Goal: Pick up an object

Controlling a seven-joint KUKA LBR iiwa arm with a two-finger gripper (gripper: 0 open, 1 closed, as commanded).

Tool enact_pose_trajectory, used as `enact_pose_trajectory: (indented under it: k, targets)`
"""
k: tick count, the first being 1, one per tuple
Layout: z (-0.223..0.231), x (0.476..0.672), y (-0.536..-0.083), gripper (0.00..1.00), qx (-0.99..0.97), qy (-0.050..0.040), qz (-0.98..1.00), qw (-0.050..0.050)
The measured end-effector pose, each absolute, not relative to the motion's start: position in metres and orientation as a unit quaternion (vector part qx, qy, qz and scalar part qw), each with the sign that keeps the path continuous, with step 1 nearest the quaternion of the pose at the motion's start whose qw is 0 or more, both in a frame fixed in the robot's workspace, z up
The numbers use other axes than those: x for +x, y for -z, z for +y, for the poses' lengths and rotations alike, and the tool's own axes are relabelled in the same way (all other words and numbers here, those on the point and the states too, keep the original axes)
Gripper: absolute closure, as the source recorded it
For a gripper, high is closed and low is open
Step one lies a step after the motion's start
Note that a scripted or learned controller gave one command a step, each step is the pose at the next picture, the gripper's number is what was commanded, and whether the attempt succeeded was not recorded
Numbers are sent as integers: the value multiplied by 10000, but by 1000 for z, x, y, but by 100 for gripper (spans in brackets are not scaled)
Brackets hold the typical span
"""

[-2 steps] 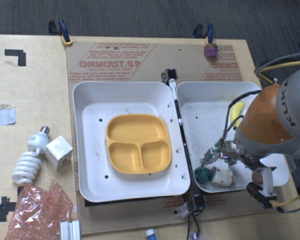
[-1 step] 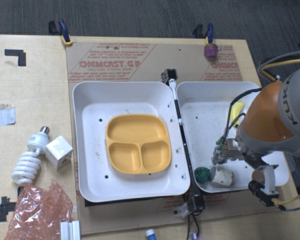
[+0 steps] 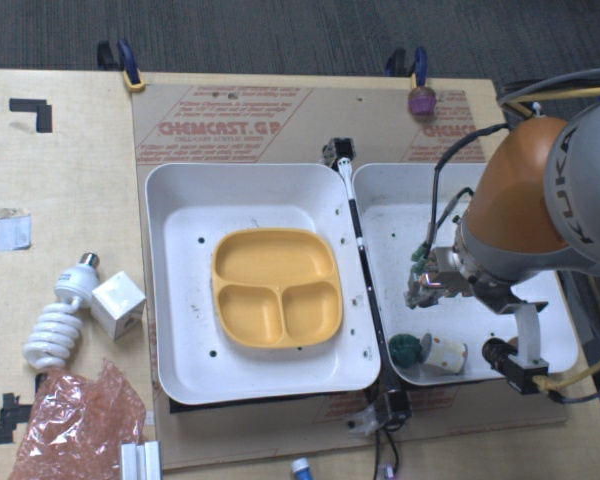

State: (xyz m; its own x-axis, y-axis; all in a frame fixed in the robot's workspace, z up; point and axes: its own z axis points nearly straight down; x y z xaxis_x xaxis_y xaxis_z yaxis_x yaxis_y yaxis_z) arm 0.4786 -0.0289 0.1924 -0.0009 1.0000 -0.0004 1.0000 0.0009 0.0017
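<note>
Gripper [image 3: 425, 290]: over the right bin [image 3: 380, 208]; finger state cannot be told.
Green ball [image 3: 404, 347]: just below the gripper, near the bin's front edge. Likely light and soft; best pinched across its middle.
White block [image 3: 444, 353]: beside the ball, likely stiff.
Yellow tray [image 3: 277, 288]: well left, in the left bin [image 3: 180, 228].

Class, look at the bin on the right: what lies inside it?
Near the right bin's front edge lie a dark green object and a small white object. The arm covers much of the bin's floor, so anything beneath is hidden.
</note>
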Motion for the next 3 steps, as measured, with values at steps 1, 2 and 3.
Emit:
enact_pose_trajectory:
  k: [1,2,3]
  targets:
    - [-25,532,-192,100,7063,2,7079,5]
    - [-25,532,-192,0,7064,3,7078,5]
    - [-25,532,-192,0,7064,3,7078,5]
